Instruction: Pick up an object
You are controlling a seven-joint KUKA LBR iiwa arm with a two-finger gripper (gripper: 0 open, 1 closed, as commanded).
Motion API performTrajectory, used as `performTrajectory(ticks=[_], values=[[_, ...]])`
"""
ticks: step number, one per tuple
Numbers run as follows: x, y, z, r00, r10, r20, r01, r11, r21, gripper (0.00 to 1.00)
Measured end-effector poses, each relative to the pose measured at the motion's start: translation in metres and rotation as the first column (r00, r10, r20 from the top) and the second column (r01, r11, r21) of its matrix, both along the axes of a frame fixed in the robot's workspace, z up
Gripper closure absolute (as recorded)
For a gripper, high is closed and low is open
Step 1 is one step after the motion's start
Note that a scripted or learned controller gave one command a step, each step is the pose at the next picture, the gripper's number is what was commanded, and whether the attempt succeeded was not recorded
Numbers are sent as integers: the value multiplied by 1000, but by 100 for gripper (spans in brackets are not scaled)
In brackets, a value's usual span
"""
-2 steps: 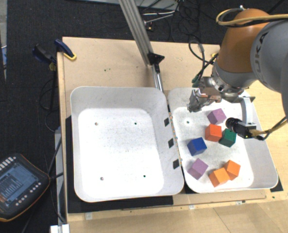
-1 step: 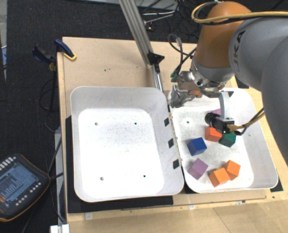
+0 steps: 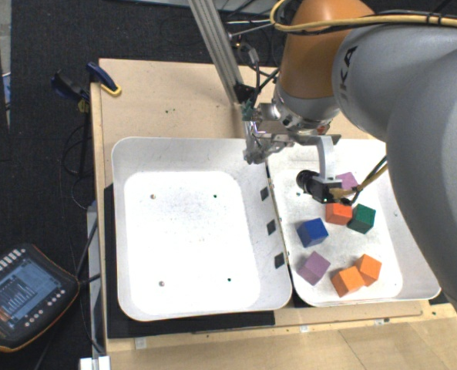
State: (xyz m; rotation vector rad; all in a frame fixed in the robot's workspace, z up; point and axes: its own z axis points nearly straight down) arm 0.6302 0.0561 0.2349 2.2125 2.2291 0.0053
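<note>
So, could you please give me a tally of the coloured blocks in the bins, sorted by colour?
orange blocks: 3
purple blocks (the second is pinker): 2
blue block: 1
green block: 1
Total: 7

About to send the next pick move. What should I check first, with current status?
1. Blocks available in the right bin: ok.
2. Gripper above a block: not ok; it sits over the bins' shared edge, away from the blocks.
3. Gripper carrying anything: cannot tell.
4. Blue block apart from its neighbours: ok.
5. Green block clear for grasping: not ok; it touches the orange-red block.
</note>
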Motion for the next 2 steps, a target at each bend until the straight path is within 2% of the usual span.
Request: performTrajectory(ticks=[1, 2], values=[[25, 34, -7, 1000, -2, 0, 2, 1000, -1, 100], [24, 31, -7, 1000, -5, -3, 4, 1000, -3, 0]])
